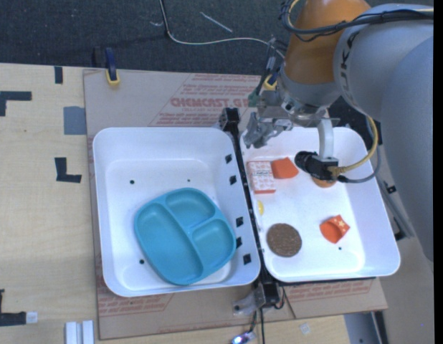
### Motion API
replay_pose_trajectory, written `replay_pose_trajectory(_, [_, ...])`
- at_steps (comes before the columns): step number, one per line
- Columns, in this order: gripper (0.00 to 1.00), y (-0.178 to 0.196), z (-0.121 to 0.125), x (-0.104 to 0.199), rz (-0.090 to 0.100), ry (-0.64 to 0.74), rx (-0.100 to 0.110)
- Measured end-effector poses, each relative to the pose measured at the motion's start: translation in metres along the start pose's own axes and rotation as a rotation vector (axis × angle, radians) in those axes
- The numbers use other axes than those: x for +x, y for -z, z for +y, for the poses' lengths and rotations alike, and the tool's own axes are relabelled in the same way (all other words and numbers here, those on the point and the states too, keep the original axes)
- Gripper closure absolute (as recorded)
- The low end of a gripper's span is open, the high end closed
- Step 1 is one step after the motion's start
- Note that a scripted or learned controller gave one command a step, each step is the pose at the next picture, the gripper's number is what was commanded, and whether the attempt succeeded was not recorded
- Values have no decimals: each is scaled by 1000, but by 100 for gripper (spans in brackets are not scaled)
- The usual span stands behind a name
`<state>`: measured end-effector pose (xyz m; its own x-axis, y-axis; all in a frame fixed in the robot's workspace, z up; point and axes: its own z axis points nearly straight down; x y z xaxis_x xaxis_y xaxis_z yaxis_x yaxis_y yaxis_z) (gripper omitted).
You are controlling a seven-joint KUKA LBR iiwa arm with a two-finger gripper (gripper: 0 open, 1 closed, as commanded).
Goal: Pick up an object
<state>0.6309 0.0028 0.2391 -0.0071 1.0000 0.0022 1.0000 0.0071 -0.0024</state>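
My gripper (262,132) hangs over the far left corner of the right bin (365,264), just beyond a white and red packet (261,176). An orange block (284,168) lies beside the packet. A brown round disc (284,239) and a red-orange wedge (335,228) lie nearer the front. A small yellow piece (260,207) sits by the bin's left wall. I see nothing held in the gripper.
The left bin (114,149) holds a blue divided plate (184,233). Black clips run along the wall between the two bins (243,199). A black fitting on a cable (316,165) hangs over an orange object (323,182) at the right bin's far side.
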Motion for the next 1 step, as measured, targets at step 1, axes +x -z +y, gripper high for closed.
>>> replay_pose_trajectory(1, [100,3,-6,56,0,1,-1])
